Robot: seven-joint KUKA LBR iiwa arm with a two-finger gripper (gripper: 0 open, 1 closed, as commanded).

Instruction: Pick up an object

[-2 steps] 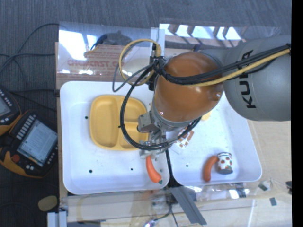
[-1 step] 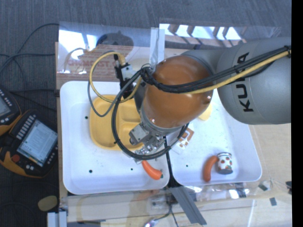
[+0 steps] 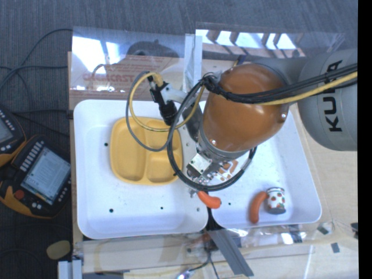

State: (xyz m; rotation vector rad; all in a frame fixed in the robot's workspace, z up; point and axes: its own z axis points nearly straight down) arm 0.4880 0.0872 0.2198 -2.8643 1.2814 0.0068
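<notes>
The arm (image 3: 244, 112) reaches in from the right and its big orange band covers the place where the 2 white bins meet. Below the band, the jaws (image 3: 204, 182) point down at the ridge between the bins, near the front edge. If they are spread or pressed together, I cannot tell, because the wrist and the cables hide them.

A small orange piece (image 3: 210, 200), shaped like a little carrot, lies just under the jaws, on the ridge at the inner corner of the right bin (image 3: 302, 173). It seems to touch the tip of the jaws or to be just beside it, but I cannot see it between them.

In the right bin, near the front wall, an orange sausage-like object (image 3: 254, 207) stands a little tilted. Just beside it on the right is a small round object (image 3: 275, 200) with white, grey and red spots. Both are near the jaws but apart from them.

In the left bin (image 3: 93, 208) a yellow tray (image 3: 139, 150) with 3 compartments lies flat. Its right edge is under the black and yellow cables (image 3: 168, 112) that loop from the wrist. These cables hang over the tray and the ridge.

Left of the bench, a control pendant (image 3: 35, 176) with a screen lies on the grey floor.
</notes>
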